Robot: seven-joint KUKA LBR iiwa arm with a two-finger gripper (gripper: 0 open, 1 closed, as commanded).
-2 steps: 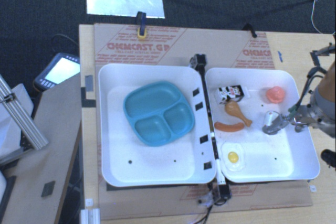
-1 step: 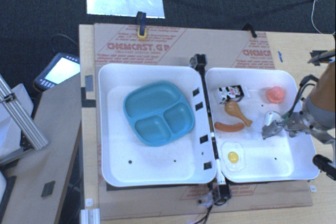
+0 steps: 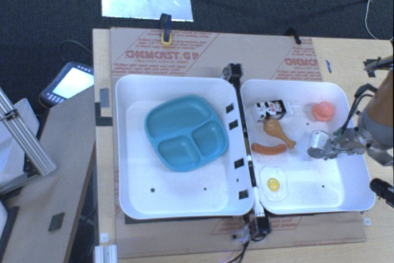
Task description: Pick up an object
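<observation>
Your worktop (image 3: 209,46) carried two shallow white bins side by side. The left bin (image 3: 132,151) held a blue divided plate (image 3: 186,132). The right bin (image 3: 345,194) held the small things you could pick from: a black-and-white carton (image 3: 270,109) at the far left, a toy chicken drumstick (image 3: 278,132) just near of it, a sausage (image 3: 269,148) beside that, a fried egg (image 3: 273,185) in the near left corner, and a pink round item (image 3: 322,111) on the far right.

Your arm reached in from the right, and its pincer (image 3: 326,148) sat low in the right bin, at a small silver cylinder (image 3: 317,141), likely a can. Whether the pincer was apart, together, or clamped on the can, I could not tell; the metal parts blurred into each other.

Watch for these risks, as I judged them. The can looked smooth and round, so it could have rolled or squirted out of a closing grip. The pincer was near the bin's right wall, so a low approach could have scraped it. A sideways push might have knocked the can into the sausage or drumstick.
</observation>
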